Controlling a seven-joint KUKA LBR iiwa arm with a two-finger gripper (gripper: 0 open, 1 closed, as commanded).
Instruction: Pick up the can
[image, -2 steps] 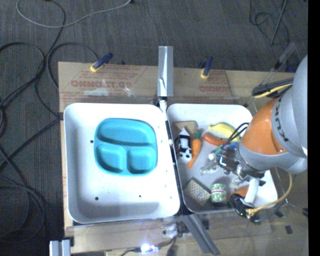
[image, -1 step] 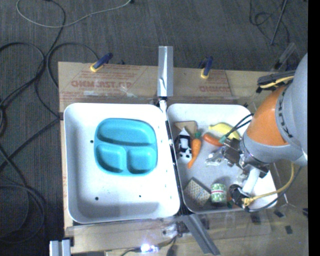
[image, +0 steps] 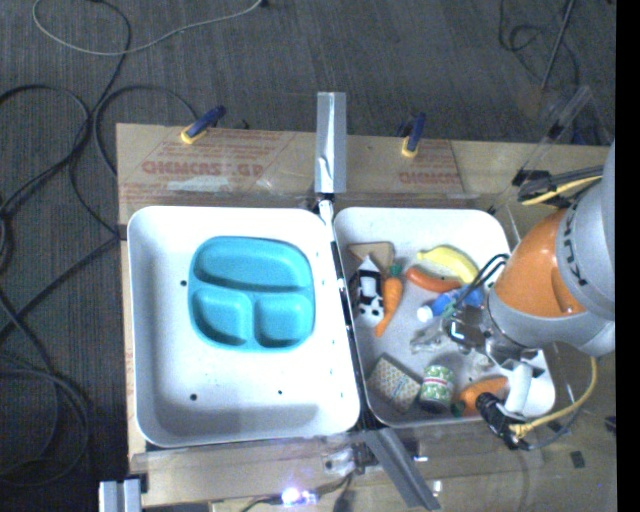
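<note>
One arm (image: 560, 275) reaches in from the right, bent low over the right bin (image: 500, 228). Pincer (image: 458, 330) hangs just above the can (image: 437, 385); its spread cannot be told.

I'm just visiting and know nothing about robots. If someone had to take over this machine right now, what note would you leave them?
End effector: low in the right bin, among the toys; its grip state is unclear.
Can: standing near that bin's front edge, just below the end effector, beside a patterned block.
Blue tray: in the left bin.
Done: nothing lifted yet.
Left: grasp the can and raise it.
</note>
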